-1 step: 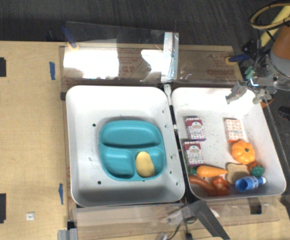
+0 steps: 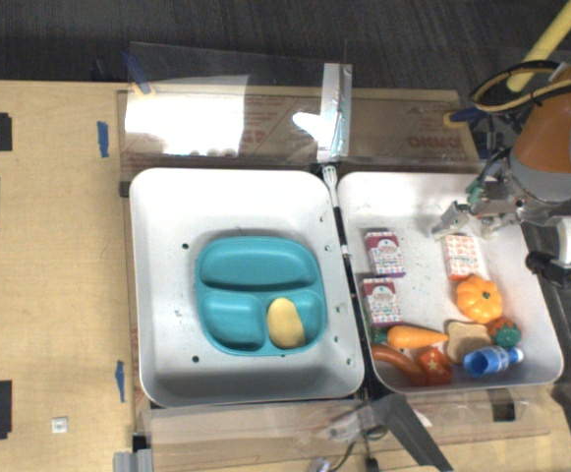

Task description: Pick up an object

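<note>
The grey arm with its orange band reached in from the right, and its gripper hung low over the upper part of the right-hand shallow white bin. Whether it was spread or pressed together I could not tell; the metal parts blurred into one another from above.

Just below it lay a small white carton with red print, its long axis running up and down the bin, the nearest thing to take. A round orange pumpkin toy sat just beneath that. Two more printed cartons lay to the left, well apart from the gripper.

Along the bin's lower edge a carrot, a tomato, a slice of bread and a blue bottle crowded together, overlapping, hard to separate.

The left bin held a teal divided tray with a yellow potato-like lump.
</note>
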Controlling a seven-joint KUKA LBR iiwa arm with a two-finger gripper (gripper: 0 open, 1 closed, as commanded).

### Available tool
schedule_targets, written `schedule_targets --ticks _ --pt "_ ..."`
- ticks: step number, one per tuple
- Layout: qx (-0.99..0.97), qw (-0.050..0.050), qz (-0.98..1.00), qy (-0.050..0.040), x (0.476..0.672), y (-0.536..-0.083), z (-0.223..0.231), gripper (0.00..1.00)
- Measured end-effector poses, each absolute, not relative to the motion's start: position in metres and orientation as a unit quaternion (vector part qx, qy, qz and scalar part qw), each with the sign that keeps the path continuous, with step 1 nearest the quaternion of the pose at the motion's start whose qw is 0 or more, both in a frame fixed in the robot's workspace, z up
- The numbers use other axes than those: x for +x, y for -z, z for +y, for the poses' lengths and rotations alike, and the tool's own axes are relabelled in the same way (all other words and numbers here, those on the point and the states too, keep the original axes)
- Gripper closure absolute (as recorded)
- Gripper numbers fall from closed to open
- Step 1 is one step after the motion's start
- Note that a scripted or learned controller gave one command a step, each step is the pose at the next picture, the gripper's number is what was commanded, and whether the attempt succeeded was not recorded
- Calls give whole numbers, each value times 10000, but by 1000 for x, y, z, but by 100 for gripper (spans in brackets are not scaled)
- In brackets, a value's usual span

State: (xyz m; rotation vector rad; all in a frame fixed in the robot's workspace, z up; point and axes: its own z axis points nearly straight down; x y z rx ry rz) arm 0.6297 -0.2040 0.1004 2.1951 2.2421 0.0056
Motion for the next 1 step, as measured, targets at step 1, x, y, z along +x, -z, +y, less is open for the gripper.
schedule_targets --ticks 1 --pt "7058 -1 7085 -13 628 -86 -199 0"
